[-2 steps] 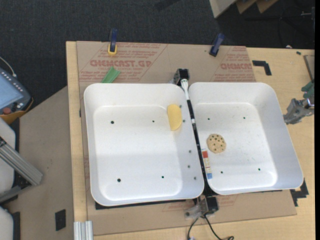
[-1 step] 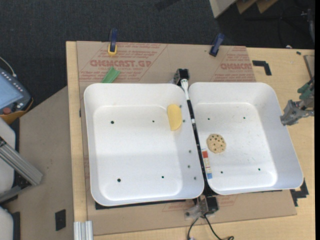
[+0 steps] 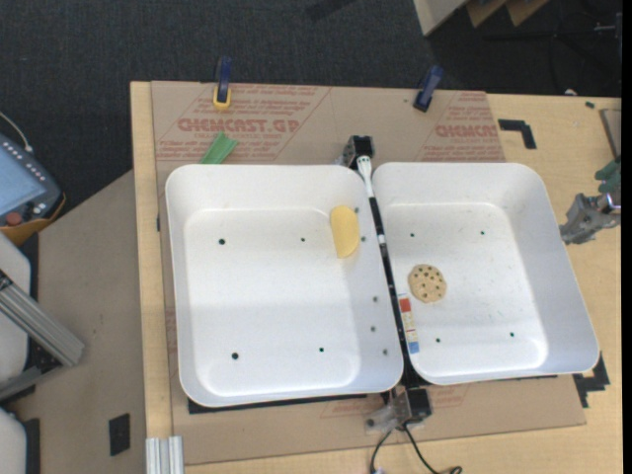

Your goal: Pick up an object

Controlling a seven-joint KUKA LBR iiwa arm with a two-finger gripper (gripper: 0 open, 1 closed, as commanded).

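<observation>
two shallow white bins sit side by side on the bench, their inner rims touching along a dark strip down the middle. in the camera view, the left bin holds one pale yellow oblong piece, lying close against its right wall near the upper corner; the floor from there to the left and lower walls is bare white with a few dark dots. the right bin holds a round speckled cookie near its left wall, about halfway down, with open floor to its right and above it.

at the right edge of the view a grey metal part shows just outside the right bin's rim (too little of it to tell whether it is the gripper, or how its fingers stand).

the bench top is brown board printed with red lettering, held by two blue clamps at its far edge. a green strip lies just above the left bin. dark carpet lies beyond the bench.
</observation>
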